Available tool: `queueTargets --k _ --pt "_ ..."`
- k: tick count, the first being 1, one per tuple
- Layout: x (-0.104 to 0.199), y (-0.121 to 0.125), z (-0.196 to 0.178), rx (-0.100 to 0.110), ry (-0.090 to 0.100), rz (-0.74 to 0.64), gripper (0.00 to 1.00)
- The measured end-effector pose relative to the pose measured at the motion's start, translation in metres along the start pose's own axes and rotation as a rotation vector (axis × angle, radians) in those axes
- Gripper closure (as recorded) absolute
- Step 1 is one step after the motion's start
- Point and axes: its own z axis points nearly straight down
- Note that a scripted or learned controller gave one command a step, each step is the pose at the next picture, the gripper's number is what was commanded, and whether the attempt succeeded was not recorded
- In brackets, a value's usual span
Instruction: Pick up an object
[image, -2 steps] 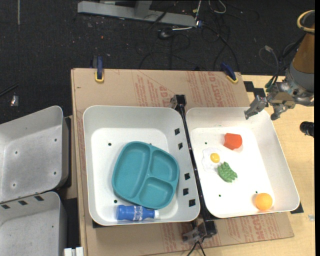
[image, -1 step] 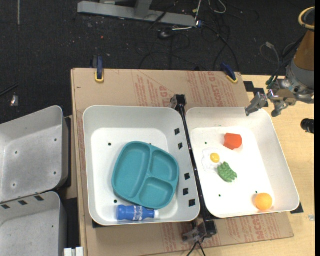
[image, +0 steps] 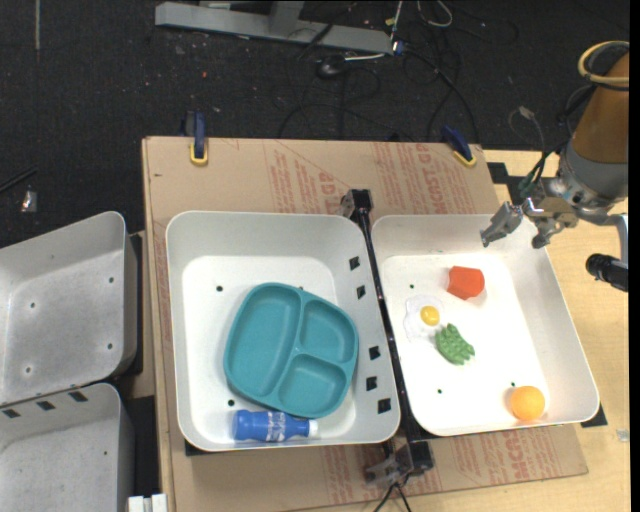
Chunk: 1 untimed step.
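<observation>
Tool: the grey two-finger tool hangs over the far rim of the right shallow white bin, at about one o'clock from that bin's middle; its fingers are spread and nothing sits between them.
Candidates: the red-orange block lies nearest, at about seven o'clock from the tool; the flat fried-egg toy and the green knobbly leafy piece sit near the bin's middle, close together; the orange ball rests at five o'clock, near the front wall.
Left bin: the left white bin holds a teal sectioned plastic tray and a blue and white bottle lying at six o'clock.
Risk: a descent from here would probably meet the rim, not an object.
Risk: the egg looks too flat to pinch; the ball may roll away.
</observation>
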Motion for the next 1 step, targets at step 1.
queueTargets --k 1 --pt "-0.0004 0.0018 0.0432 0.000 0.000 -0.002 0.00"
